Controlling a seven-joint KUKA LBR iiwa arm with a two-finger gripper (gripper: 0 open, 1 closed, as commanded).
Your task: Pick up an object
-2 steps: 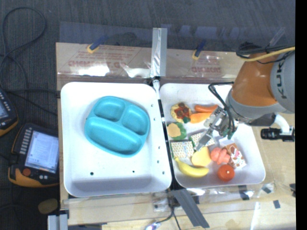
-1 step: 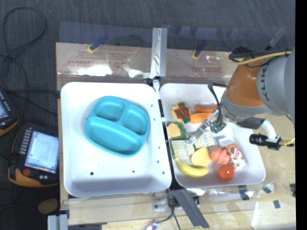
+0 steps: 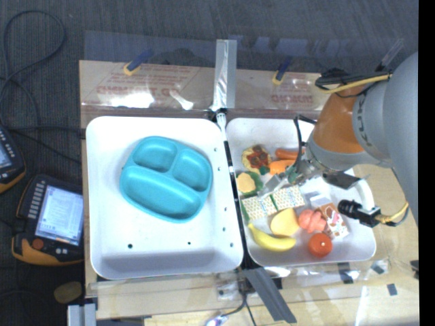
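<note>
White plastic forms both shallow bins on the surface. The left bin [image 3: 102,250] holds a turquoise divided tray [image 3: 166,176], lying at a slant. The right bin [image 3: 363,250] carries the clutter of toy food, and the grey arm [image 3: 380,117] with its orange band reaches down into that bin's upper middle. The claw [image 3: 297,172] sits low among the items there; whether it is spread or pressed together cannot be told, since the wrist hides it. Just left of the claw lies an orange carrot piece [image 3: 280,166], with a brown-and-red item [image 3: 256,157] beyond it. Below the claw lie two checkered packets [image 3: 272,202], then a yellow banana [image 3: 270,240] near the bin's front wall. A pink piece [image 3: 310,220] and a red tomato [image 3: 320,245] lie below and right of the claw, well apart from it.
</note>
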